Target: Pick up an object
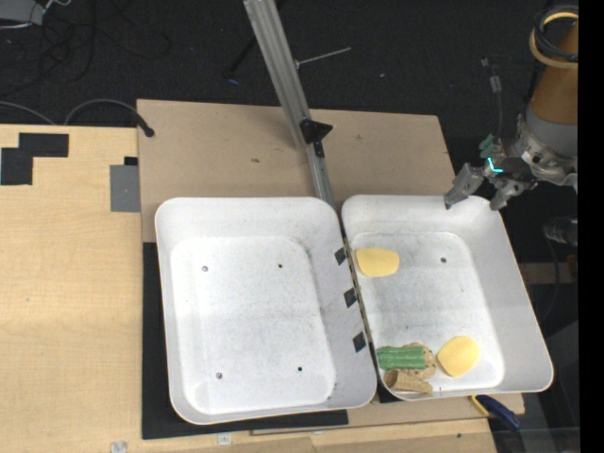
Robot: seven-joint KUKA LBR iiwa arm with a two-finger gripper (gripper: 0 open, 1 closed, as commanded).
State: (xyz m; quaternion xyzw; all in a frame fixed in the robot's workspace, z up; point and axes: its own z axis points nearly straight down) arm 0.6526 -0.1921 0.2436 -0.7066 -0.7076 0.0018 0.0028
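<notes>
Nearest the camera, at the near edge of the right bin [528, 328], three small things lie bunched together: a green ridged piece [401, 356] lying flat, a tan crumbly-looking lump [411, 379] touching it on its near side, and just to the right a rounded yellow object [459, 356] with a smooth, matte surface. Going from the left of the scene, a pale wooden tabletop [66, 281] bears black and grey patches near its far left corner, and a brown board [226, 149] sits beyond the bins. Next comes the left bin [175, 281], white and shallow, with a few dark dots on its floor. A grey metal rail [283, 74] slants away from the join between the two bins, where small black clips sit. In the right bin, close to its left wall and toward the far side, a second flat yellow piece [377, 261] lies alone, well apart from the near cluster. At the far right corner of that bin, the gripper [483, 190] hangs just above the rim with its two fingers spread and nothing between them. The arm above it is cut off by the frame's right edge, and what the tan lump is cannot be made out.
</notes>
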